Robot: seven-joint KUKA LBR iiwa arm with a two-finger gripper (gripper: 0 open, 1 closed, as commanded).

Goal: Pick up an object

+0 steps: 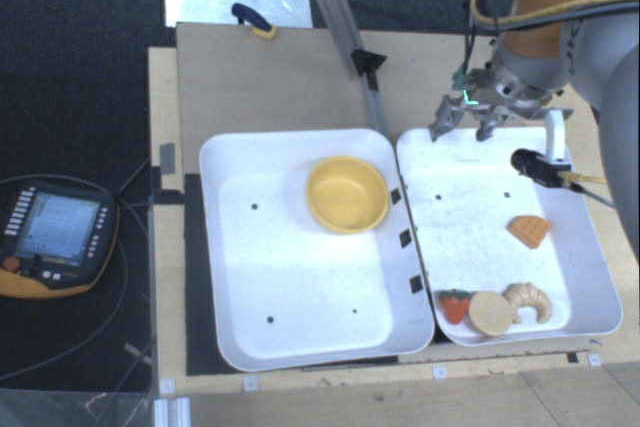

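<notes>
You see the gripper [466, 127] at the upper right of the frame, above the far rim of the right bin [590, 245], jaws spread wide and holding nothing. The yellow bowl [347, 194] sits in the left bin [300, 315]. A waffle [529, 231], strawberry [455, 306], round biscuit [490, 313] and croissant [530, 299] lie along the right bin's near side

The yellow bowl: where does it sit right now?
The yellow bowl sits in the left bin, in its upper right part near the divide with the right bin, well apart from the gripper.
</notes>
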